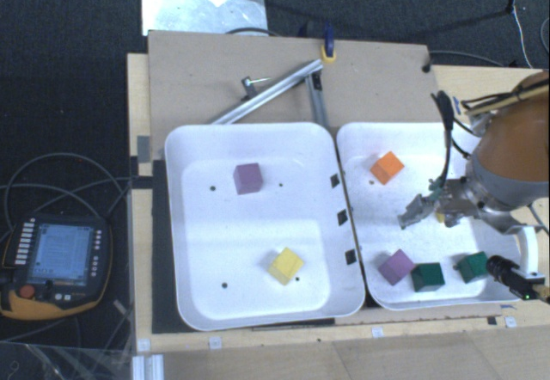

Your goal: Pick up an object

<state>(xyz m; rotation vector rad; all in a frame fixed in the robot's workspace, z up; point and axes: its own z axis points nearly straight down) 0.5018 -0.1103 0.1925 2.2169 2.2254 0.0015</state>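
Note:
In the right bin [404, 139] lie an orange cube [387, 167] at the back, and a purple cube [396, 266], a dark green cube [427, 276] and a green cube [472, 266] along the front. The left bin [185, 198] holds a purple cube [247, 178] and a yellow cube [286, 266]. My gripper [415, 211] hangs over the middle of the right bin, between the orange cube and the front row of cubes. It touches none of them as far as I can see.
A metal bar [266, 95] lies on the brown board behind the bins. Cables [447, 133] run along the arm at the right bin's back right. A teach pendant [56, 262] rests on the floor to the left.

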